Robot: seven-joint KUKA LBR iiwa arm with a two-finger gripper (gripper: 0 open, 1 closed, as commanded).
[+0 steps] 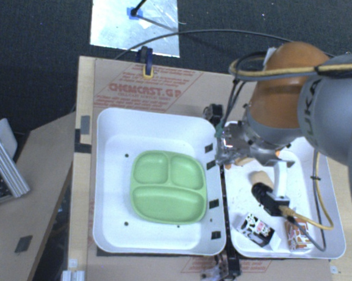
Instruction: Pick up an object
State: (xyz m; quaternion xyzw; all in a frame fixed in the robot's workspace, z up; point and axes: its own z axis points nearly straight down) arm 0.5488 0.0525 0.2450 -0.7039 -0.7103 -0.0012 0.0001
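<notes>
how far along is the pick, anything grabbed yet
Done: the arm sits over the right bin. In hand: no grasp visible; the black-and-white box, red packet and tan piece all lie on the bin floor. Left: grasping and lifting one.

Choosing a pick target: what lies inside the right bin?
A black-and-white box, a red-and-white packet and a tan piece; the arm covers the bin's far end.

Black backdrop point(33, 26), tan bench point(43, 156)
</notes>
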